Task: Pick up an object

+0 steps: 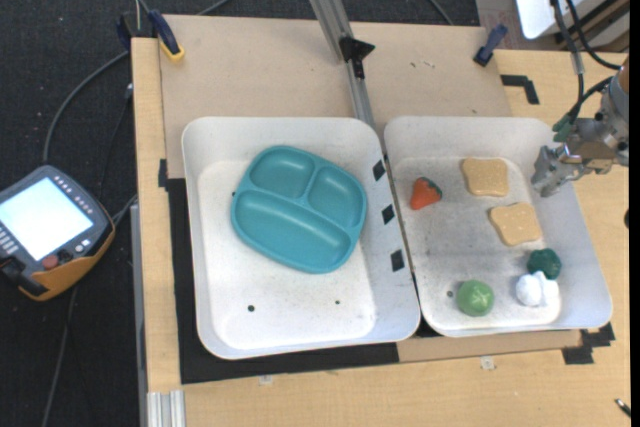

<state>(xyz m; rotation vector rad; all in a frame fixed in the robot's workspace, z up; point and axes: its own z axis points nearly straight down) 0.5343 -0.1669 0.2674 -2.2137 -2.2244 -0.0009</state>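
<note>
**End effector at the right bin's rim, nothing picked yet**

At the far left of the frame a handheld pendant [45,230] lies on the dark floor. On the surface, the left bin [290,320] holds a teal divided plate [299,207], lying flat.

The right bin [440,310] carries the candidates: a small red piece [425,194] near its left wall, a green ball [475,297] low down, two tan toast-like slabs [486,177] [515,223] in the middle, and a dark green piece [545,262] touching a white one [531,290] at lower right.

The end effector [558,167] hangs over the bin's upper right rim, just beside the upper slab; its opening cannot be told, and nothing is seen in it.

Risks: a descent here may strike the rim, and the flat slabs may slip from a pinch.
</note>
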